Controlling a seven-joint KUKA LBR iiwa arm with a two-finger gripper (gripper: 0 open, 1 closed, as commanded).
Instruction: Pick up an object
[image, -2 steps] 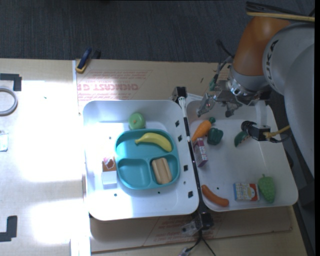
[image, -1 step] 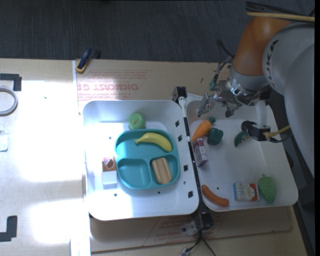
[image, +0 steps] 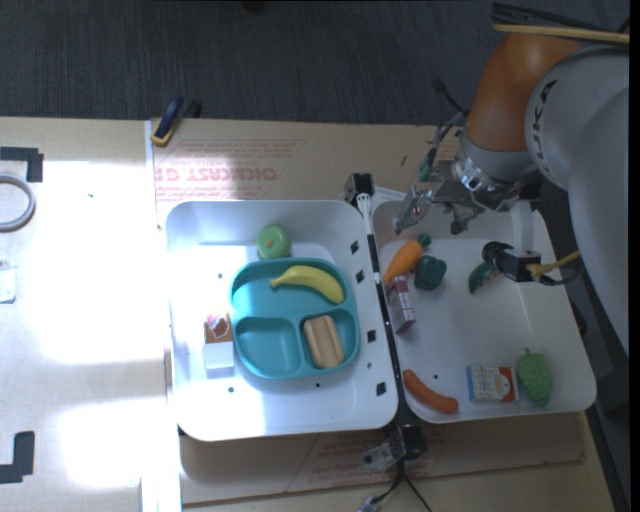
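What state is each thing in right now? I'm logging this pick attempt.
gripper: above the right bin's far left corner, holding nothing visible
carrot: lying tilted in the right bin, just below the gripper
banana: lying on the teal tray
hot dog bun: in the tray's lower right compartment
sausage: lying at the right bin's near edge

blue clip (image: 167, 121), tape roll (image: 14, 203), cardboard (image: 225, 170)

The tray (image: 262, 352) sits in the left bin (image: 190, 300) — banana (image: 311, 281) and bread (image: 322, 339) in its compartments. In the right bin (image: 560, 350), the carrot (image: 402, 258) lies at the rear left — the sausage (image: 430, 392) at the front.
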